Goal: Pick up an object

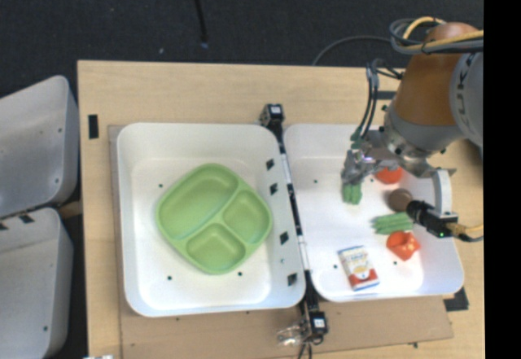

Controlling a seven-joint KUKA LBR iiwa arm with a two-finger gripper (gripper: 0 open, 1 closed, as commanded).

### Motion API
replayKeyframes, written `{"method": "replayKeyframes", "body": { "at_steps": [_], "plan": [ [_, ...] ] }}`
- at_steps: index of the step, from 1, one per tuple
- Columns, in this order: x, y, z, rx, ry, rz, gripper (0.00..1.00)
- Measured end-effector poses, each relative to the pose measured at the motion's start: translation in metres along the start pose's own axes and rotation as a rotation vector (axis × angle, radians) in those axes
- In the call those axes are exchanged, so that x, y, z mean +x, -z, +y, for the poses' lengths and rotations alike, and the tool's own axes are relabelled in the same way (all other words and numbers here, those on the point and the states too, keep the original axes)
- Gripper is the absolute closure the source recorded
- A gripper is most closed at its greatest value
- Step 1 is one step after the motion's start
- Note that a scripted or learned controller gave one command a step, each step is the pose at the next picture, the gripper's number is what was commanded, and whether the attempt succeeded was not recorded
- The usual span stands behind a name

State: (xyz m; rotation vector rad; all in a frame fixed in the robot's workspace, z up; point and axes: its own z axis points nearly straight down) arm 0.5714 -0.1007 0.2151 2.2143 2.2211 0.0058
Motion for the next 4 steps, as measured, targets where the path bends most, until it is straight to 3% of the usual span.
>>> {"method": "replayKeyframes", "body": {
  "at_steps": [1,4],
  "plan": [
    [-0.001,0.028,0.001,0.002,0.0,0.0,1.0],
    [0.136,0.027,-0.001,0.005,0.004,0.002,1.0]
  ]
}}
